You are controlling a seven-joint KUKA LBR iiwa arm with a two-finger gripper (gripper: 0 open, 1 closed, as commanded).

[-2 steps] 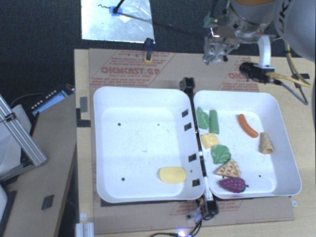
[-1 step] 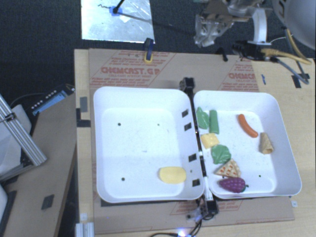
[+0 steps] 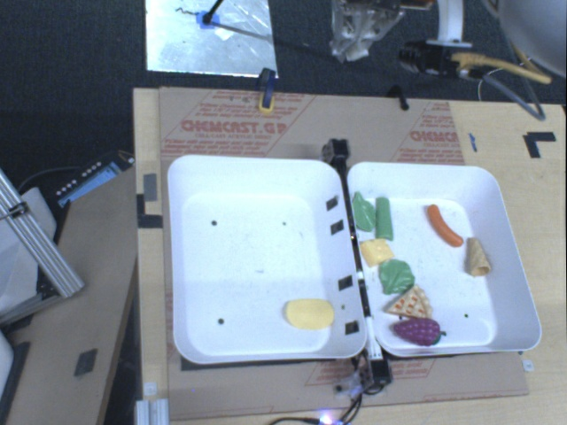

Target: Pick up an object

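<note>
My gripper (image 3: 353,50) hangs high above the bench's far edge, well clear of both bins, with nothing visibly in it. The left bin (image 3: 248,193) holds a single yellow oval piece (image 3: 308,313) near its front right corner. In the right bin (image 3: 496,202) lie two green pieces (image 3: 363,211) (image 3: 384,217) by the divider, an orange sausage (image 3: 444,225), a tan cone (image 3: 477,257), a small yellow piece (image 3: 376,251), a green leaf (image 3: 396,275), a waffle-patterned wedge (image 3: 408,305) and a purple grape bunch (image 3: 417,330).
A shiny metal sheet (image 3: 210,23) lies on the dark floor behind the bench. A yellow and blue clamp (image 3: 266,91) sits at the cardboard's far edge. An aluminium rail (image 3: 35,246) and a blue-edged device (image 3: 89,181) stand at the left. Cables (image 3: 483,65) trail at top right.
</note>
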